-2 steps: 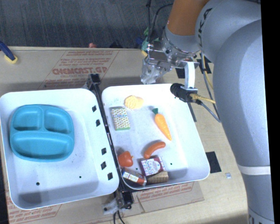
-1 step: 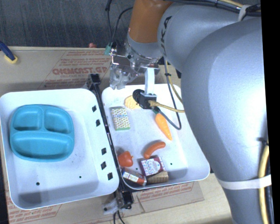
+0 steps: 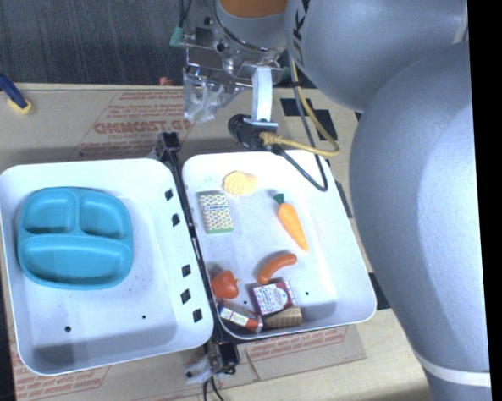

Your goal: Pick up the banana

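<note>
**Gripper hovering behind the bins; banana not identified.**

The gripper [image 3: 204,95] is hanging over the cardboard just beyond the far rim of the right bin [image 3: 322,191], apart from every item, and whether it is released or clenched cannot be told at this angle. Nothing is showing in its grasp. The right bin is holding a carrot [image 3: 291,223], a sausage [image 3: 276,266], a packet [image 3: 216,212], some small boxes and a round yellow piece [image 3: 240,183]. Which of these, if any, is the banana cannot be told. The yellow piece is the only candidate by colour. A toy banana is probably light, stiff and smooth, so it is likely to be slipping under a loose pinch. Grasp it across the narrow width at mid-length.
</note>
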Available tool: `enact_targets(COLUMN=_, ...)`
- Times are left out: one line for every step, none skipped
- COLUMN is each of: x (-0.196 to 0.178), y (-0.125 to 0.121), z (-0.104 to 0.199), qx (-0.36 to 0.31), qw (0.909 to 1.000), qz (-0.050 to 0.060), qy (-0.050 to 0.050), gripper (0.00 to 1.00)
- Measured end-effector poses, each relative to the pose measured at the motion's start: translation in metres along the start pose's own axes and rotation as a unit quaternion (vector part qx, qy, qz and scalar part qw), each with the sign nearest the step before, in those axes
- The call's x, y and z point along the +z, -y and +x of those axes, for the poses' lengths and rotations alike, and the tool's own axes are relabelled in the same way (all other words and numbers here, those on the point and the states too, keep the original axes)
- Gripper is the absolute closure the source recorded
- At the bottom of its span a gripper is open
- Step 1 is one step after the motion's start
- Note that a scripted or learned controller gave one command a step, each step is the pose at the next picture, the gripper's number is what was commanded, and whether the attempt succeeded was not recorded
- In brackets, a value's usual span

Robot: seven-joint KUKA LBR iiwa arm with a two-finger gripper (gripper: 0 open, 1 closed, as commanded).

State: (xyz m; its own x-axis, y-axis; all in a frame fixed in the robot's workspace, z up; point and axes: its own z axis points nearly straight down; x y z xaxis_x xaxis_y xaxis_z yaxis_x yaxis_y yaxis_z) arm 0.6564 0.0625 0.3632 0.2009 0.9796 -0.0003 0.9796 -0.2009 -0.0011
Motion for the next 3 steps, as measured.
enact_targets(x=0.010, y=-0.017, z=-0.083, qx=-0.077, qw=0.9971, qz=0.002, qy=0.000, gripper=1.00)
enact_targets(x=0.039, y=0.000, z=-0.001, qx=-0.333, qw=0.9429, qz=0.001, qy=0.000, gripper=1.00)
enact_targets(x=0.004, y=0.015, z=0.074, qx=-0.385, qw=0.9227, qz=0.000, qy=0.000, gripper=1.00)
